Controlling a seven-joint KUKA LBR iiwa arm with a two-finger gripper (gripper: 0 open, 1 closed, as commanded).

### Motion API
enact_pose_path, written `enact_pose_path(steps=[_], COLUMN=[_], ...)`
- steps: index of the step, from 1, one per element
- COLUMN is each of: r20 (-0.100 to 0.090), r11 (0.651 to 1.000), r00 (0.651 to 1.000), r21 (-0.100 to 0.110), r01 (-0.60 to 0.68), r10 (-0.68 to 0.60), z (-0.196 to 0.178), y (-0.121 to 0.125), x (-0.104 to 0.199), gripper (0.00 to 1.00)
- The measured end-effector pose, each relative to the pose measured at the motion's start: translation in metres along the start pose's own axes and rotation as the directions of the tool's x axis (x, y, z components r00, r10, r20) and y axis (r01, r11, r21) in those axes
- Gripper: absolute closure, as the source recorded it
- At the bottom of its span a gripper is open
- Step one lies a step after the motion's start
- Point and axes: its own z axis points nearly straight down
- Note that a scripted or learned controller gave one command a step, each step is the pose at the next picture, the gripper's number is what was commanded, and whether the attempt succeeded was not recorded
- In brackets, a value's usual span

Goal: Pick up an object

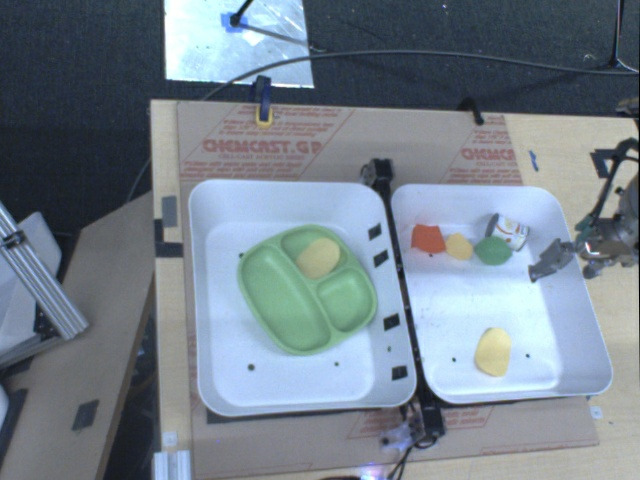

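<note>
The right bin (570, 298) holds a red-orange piece (428, 238), a small yellow piece (459, 247), a green round object (492, 251) and a small white can (510, 231) in a row near its far side. A larger yellow piece (492, 351) lies alone near the front. My gripper (555, 260) hangs over the bin's right side, a short way right of the green object and the can, with nothing seen in it.
The left bin (215, 348) carries a green divided plate (300, 298) with a yellow item (319, 257) in its far compartment. Black clips (392, 320) line the seam between the bins. A cable (420, 58) runs across the dark floor behind the bench.
</note>
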Motion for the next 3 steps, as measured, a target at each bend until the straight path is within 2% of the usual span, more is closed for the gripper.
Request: enact_pose_path(steps=[1, 3], r20=[0.003, 0.001], r11=[1.000, 1.000], r00=[1.000, 1.000], r21=[-0.013, -0.008], r01=[0.004, 0.002], r10=[-0.004, -0.002], z=[-0.007, 0.106], y=[0.003, 0.001], x=[0.001, 0.002], gripper=[0.00, 0.00])
